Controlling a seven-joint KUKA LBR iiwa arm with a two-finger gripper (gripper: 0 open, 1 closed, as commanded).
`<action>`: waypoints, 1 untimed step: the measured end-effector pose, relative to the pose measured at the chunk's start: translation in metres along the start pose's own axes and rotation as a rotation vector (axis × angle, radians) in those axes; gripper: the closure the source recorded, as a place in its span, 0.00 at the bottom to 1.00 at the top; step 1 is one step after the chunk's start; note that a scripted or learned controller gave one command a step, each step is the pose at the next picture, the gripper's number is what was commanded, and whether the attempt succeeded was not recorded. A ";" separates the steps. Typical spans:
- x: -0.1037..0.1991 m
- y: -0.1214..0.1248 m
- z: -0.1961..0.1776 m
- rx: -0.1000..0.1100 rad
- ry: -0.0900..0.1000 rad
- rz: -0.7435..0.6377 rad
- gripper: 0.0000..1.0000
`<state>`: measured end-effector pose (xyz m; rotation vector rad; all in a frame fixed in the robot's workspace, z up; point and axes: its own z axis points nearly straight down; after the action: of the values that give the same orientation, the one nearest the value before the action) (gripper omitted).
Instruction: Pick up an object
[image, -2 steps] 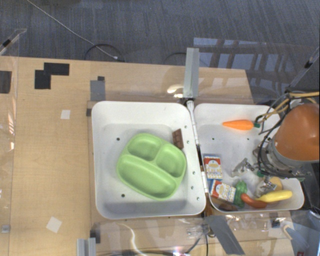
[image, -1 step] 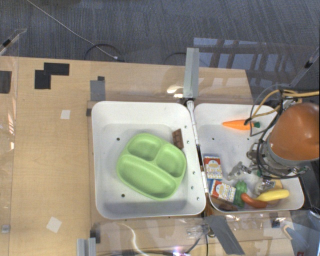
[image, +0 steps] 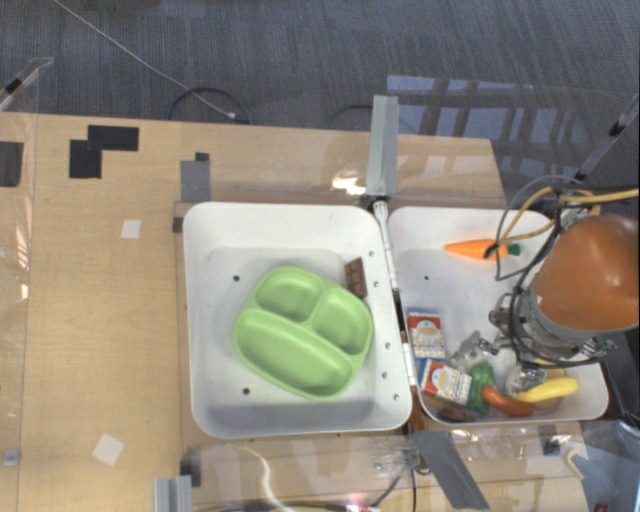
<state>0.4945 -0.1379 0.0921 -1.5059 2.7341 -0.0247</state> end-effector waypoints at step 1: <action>-0.004 0.001 0.000 0.003 -0.002 -0.181 0.00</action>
<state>0.4957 -0.1343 0.0924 -1.7455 2.5858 -0.0297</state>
